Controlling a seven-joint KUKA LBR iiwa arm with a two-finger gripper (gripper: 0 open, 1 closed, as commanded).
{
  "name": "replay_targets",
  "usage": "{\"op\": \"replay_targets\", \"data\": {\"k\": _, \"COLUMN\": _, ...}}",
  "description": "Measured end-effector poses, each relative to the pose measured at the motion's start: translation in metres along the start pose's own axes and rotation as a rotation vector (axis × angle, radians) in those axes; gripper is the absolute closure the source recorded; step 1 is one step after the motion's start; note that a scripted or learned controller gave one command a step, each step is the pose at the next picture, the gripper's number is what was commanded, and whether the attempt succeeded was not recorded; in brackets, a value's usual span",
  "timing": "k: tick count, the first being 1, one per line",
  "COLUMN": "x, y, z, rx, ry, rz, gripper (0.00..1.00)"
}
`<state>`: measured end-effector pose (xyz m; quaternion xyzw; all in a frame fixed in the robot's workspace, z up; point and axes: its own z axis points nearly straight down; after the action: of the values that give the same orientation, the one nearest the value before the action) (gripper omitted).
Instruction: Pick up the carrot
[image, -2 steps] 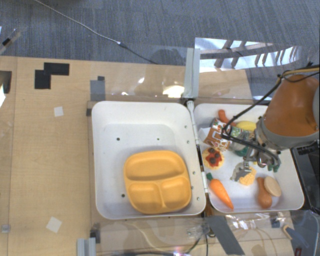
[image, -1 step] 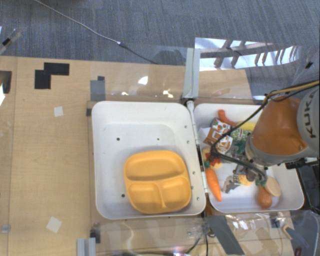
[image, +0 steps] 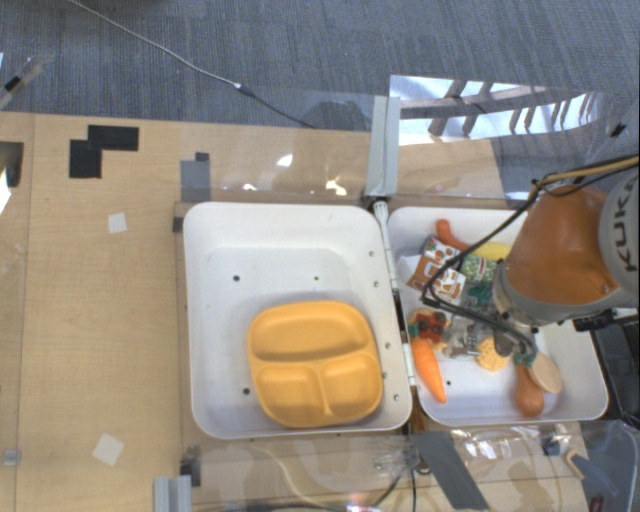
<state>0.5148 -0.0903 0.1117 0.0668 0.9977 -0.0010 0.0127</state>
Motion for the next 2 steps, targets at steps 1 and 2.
{"op": "replay_targets", "data": {"k": 1, "x": 0.025, "y": 0.002, "z": -0.031, "rx": -0.004, "ry": 0.015, "rz": -0.282, "gripper": 1.0}}
{"op": "replay_targets", "data": {"k": 2, "x": 0.027, "y": 0.091, "z": -0.076, "rx": -0.01, "ry": 0.01, "rz": -0.816, "gripper": 1.0}}
